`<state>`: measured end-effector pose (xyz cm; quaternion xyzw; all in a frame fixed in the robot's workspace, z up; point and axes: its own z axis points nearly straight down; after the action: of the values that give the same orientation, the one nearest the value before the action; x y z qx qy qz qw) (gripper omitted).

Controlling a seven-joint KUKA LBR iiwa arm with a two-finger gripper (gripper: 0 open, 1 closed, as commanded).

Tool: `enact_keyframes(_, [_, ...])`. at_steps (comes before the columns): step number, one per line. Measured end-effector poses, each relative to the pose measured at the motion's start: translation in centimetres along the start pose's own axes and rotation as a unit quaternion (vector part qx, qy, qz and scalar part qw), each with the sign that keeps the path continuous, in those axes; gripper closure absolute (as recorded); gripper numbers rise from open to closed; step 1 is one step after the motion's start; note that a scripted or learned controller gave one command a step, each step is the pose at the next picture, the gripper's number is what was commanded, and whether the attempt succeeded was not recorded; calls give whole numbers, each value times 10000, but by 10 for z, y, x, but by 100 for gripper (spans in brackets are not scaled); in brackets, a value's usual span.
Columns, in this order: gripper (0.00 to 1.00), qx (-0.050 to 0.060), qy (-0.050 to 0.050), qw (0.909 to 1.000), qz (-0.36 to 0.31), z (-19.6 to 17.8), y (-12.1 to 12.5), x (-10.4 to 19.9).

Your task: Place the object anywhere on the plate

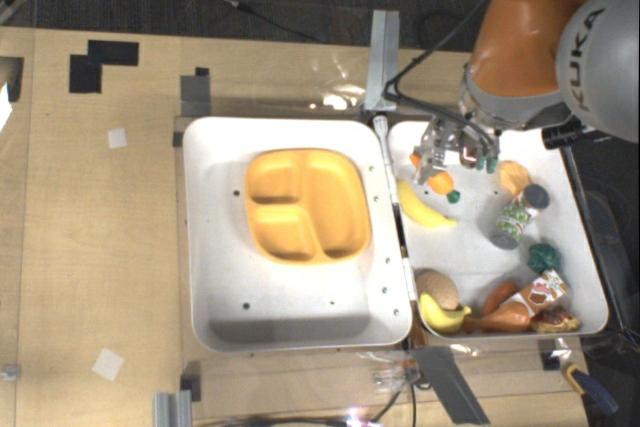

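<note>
- The claw (441, 165) hangs over the right bin (583, 215), close to the wall it shares with the plate's bin; whether it is spread or pressed together, I cannot tell.
- A small orange piece (440, 183) sits right under its tips, touching or nearly so; pinched or merely lying beneath, I cannot tell.
- A banana (424, 208) lies just below that, nearer the plate.
- The plate (303, 205), yellow and divided, rests bare in the left bin (210, 245), well apart from the claw.
- Judged step: the pick; nothing has reached the plate.
- The next move likely calls for a firm grip, a lift over the wall, then travel toward the plate.
- The arm's bulk hides that bin's far corner; the heap of items (515, 300) farthest from the plate is hard to sort.
</note>
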<state>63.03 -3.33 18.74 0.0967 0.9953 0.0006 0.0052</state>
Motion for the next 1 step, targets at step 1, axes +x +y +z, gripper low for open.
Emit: enact_keyframes(1, [100, -12, 8, 9904, 1385, 1, 82, 9])
